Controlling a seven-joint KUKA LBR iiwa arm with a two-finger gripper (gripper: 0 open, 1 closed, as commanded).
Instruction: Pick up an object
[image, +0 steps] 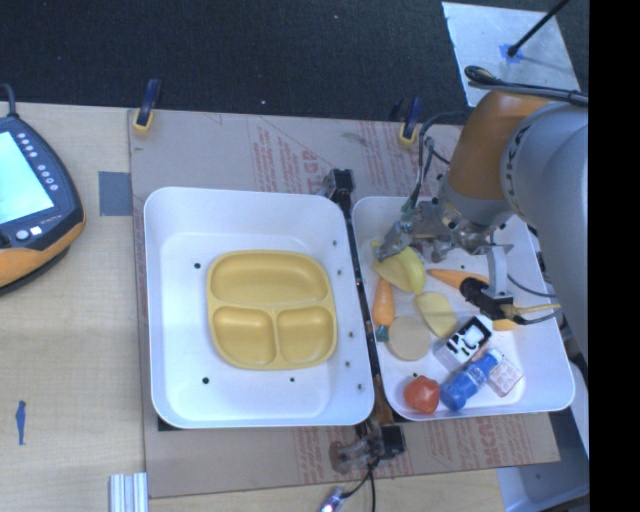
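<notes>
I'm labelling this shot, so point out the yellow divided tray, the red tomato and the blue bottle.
yellow divided tray (270, 275): camera view, on its large upper compartment.
red tomato (422, 394): camera view, on its middle.
blue bottle (466, 383): camera view, on its body.

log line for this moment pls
stage: reaching | gripper: over right bin, at yellow toy | grasp: unconfirmed | left bin: yellow divided tray
</notes>
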